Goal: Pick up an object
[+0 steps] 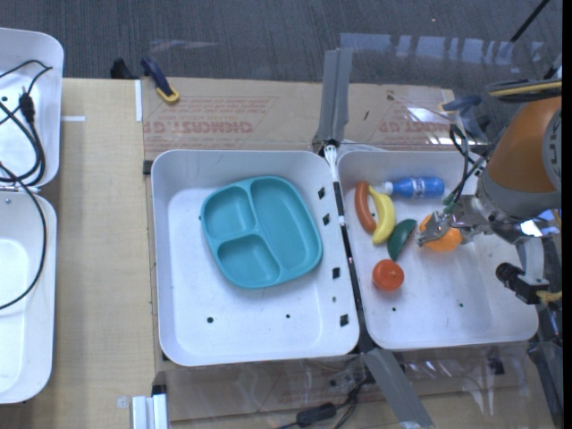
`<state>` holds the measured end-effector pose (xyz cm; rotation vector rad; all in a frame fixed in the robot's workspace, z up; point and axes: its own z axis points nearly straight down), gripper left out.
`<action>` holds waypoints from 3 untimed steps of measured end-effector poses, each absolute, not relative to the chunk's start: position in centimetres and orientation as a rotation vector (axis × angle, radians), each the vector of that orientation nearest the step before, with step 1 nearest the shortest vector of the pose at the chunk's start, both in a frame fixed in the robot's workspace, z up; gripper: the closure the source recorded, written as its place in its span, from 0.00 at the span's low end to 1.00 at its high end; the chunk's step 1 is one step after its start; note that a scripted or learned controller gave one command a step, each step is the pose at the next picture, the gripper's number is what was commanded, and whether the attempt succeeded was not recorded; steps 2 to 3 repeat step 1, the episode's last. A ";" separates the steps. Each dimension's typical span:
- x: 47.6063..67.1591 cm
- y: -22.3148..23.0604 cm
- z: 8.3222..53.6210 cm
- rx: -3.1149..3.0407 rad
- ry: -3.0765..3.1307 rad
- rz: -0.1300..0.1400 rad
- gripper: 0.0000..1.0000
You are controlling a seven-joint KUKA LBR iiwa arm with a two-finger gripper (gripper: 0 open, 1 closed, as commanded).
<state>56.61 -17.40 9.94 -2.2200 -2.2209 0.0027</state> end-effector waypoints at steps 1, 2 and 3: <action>55.9 -8.3 19.1 -2.219 -2.222 0.003 1.00; 55.9 -8.3 19.1 -2.219 -2.222 0.003 1.00; 55.9 -8.3 19.1 -2.219 -2.222 0.003 1.00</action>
